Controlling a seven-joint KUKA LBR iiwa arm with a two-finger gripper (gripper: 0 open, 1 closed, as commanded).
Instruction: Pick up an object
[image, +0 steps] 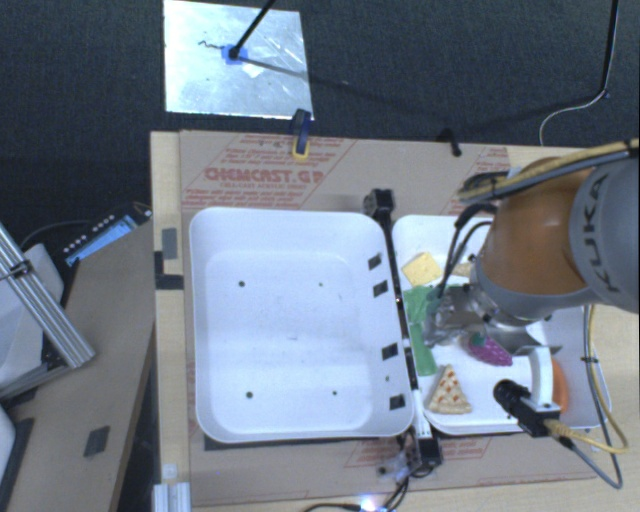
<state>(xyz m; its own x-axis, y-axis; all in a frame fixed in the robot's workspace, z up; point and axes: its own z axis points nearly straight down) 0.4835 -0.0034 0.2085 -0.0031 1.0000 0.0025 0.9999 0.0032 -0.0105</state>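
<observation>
The large shallow white plastic bin (290, 320) lies to the left of the gripper (447, 318), across the black-clipped divider where the two bins meet. The grey arm with the orange band (540, 240) reaches in from the right and covers the upper and middle part of the right-hand white bin (480, 420). The gripper hangs low over the left half of this bin; whether it is spread or pressed together cannot be told, since the wrist hides its tip.

Candidate objects in the right-hand bin:
- A flat green piece (418, 318) lies just left of the gripper, partly under it.
- A triangular pizza-slice toy (449, 392) lies below the gripper, near the front wall.
- A pale yellow block (422, 267) lies above and left of the gripper.
- A small purple object (490, 350) lies just right of the gripper.
- An orange-and-white object (550, 380) lies further right, near the bin's edge.
</observation>
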